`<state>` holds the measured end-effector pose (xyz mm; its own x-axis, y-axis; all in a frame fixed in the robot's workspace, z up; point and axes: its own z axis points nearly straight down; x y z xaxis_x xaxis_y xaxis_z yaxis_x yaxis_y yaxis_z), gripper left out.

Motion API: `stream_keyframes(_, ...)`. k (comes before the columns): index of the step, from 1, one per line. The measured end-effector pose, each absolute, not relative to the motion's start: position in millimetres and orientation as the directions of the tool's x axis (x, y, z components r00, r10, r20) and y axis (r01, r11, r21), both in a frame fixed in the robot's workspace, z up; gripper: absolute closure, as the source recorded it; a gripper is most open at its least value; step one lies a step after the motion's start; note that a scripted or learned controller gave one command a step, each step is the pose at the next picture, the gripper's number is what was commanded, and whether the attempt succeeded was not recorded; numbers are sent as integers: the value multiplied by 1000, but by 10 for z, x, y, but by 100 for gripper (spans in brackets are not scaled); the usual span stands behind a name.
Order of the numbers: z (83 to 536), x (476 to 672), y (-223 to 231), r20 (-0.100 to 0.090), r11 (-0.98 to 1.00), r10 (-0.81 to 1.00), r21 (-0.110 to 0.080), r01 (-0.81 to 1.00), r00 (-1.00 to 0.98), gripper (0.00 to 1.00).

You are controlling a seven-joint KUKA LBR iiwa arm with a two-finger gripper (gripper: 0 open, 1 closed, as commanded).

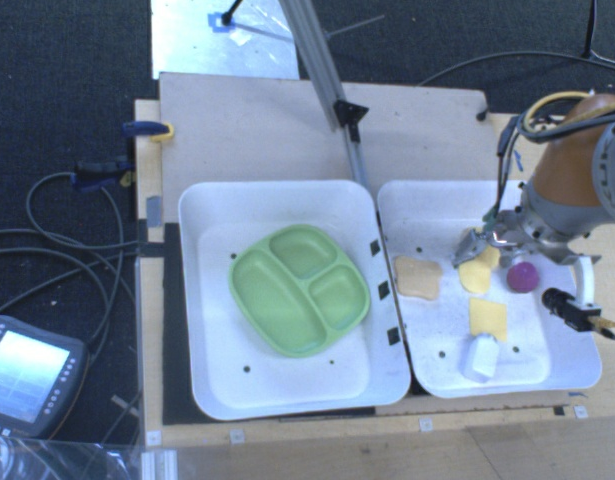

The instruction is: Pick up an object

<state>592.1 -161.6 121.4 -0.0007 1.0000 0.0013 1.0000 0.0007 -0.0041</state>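
While the arm [577,173] reaches in from the right, the table [287,128] carries two white bins side by side. The left bin [217,368] holds a green divided plate [299,288]. The right bin [427,208] holds the small things: a tan, toast-like slab [418,278] near its left wall, a yellow square [488,318] further right, a white block [481,356] just below that, a purple ball [522,276], and a pale yellow piece [477,271].

The pincer [479,245] sits low over the right bin, right at the top edge of the pale yellow piece, which looks like the thing it is after. From here I cannot tell whether its fingers are apart or together, and nothing shows gripped between them.

To do this well, I'd judge the fingers should straddle the pale yellow piece squarely before closing, not catch only its upper edge. The purple ball lies just beside it and would likely roll if nudged, so the approach wants to stay off that side. A straight, slow lift afterwards would show whether the grip is real.
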Motion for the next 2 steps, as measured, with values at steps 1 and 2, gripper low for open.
stream_keyframes(1,891,5923,-1612,0,1,1000,-2,1000,-1,0)
stream_keyframes(2,1019,5937,-1615,0,0,1000,4,1000,0,100)
